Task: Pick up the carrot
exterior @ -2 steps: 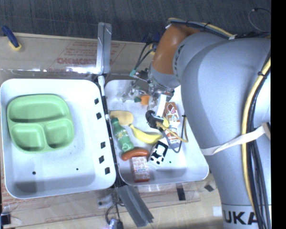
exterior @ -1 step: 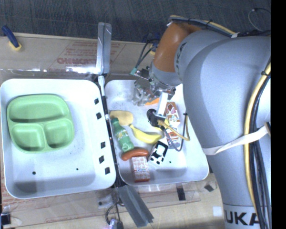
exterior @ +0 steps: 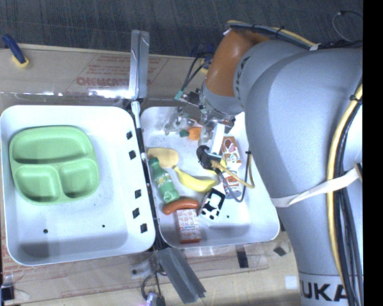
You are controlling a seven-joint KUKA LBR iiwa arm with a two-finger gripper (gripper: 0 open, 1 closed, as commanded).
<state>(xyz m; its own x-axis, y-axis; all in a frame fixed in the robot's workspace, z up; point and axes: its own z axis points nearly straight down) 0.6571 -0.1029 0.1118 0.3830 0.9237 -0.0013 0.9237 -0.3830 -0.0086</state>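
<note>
Grey arm (exterior: 306,126), tool (exterior: 190,125) over carrot (exterior: 194,132)

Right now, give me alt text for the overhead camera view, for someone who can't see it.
A grey robot arm reaches from the right, its tool low over a small orange carrot at the back of the right bin, which also holds a banana, a green bottle and a sausage. The left bin holds a green divided tray.

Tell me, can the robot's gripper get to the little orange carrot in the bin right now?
Probably yes. The gripper sits right over the carrot at the far end of the right bin, and nothing lies on top of the carrot. The banana and green bottle sit nearer the camera, out of the way.
</note>
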